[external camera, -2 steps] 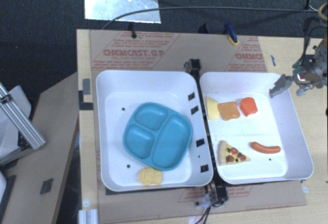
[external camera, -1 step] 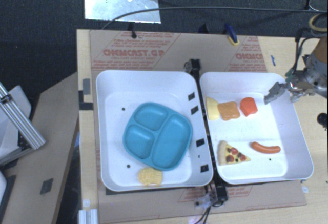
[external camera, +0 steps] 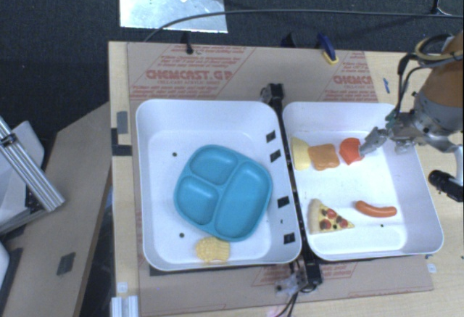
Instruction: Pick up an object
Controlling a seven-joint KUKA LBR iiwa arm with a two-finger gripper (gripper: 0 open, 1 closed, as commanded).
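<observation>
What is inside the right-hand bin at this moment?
The right bin holds a yellow piece, a toast slice, a red piece, a pizza slice and a sausage. The gripper covers the red piece's right edge.

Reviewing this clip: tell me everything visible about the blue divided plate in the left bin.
The blue divided plate is a light blue, rounded-corner tray that looks like smooth plastic, moulded into three compartments: two smaller ones and one larger. It lies flat, right side up, turned at an angle, in the middle of the left bin. Its compartments hold nothing. A yellow toy food piece lies against its near edge.
</observation>
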